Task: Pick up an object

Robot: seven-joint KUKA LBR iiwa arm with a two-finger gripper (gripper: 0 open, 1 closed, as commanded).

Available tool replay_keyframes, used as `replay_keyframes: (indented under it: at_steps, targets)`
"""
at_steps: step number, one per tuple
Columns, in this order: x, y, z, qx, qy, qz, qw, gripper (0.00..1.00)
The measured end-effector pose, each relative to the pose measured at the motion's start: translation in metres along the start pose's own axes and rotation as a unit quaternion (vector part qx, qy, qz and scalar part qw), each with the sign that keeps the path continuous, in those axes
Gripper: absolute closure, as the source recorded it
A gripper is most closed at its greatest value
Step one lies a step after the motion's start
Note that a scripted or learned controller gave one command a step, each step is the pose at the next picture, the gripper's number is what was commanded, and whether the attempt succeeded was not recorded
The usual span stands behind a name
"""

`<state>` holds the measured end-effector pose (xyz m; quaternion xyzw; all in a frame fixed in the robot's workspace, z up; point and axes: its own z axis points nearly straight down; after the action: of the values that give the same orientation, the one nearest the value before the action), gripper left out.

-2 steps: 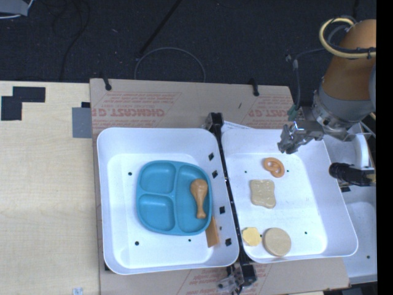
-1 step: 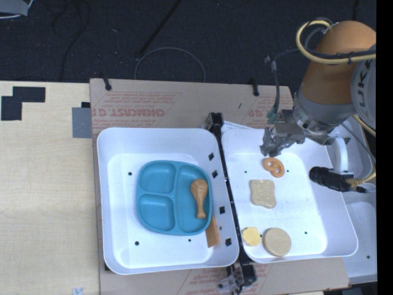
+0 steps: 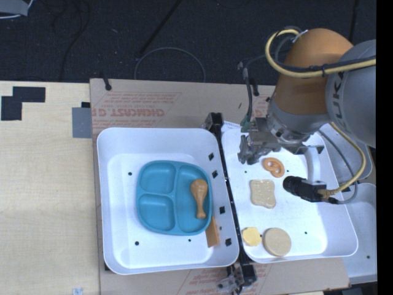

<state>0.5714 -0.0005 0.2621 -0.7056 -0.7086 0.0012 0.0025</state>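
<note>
The small orange pretzel lies flat on the floor of the right bin, in its far half and about midway between the left and right walls. The tool hangs just to the pretzel's left, close to the bin's left wall and near its far-left corner. No object shows in its grip, and whether it is apart or together cannot be told from this angle. The grey arm with its orange band reaches in over the bin's far-right corner.

Just nearer than the pretzel lies a pale slice of bread, apart from it. By the near edge sit a small yellow disc, toward the near-left corner, and a larger tan round biscuit, touching or almost touching it.

The left bin carries a blue divided plate at its middle. A brown drumstick lies in the plate's right compartment, and a short wooden stick rests at the plate's near-right edge. Both bins sit on a cardboard sheet on the worktop.
</note>
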Motion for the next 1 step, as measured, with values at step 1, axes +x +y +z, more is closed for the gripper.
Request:
replay_keyframes:
  at_steps: [1]
  targets:
    - [0.0451, -0.0091, 0.019, 0.0, 0.0, 0.001, 1.0, 1.0]
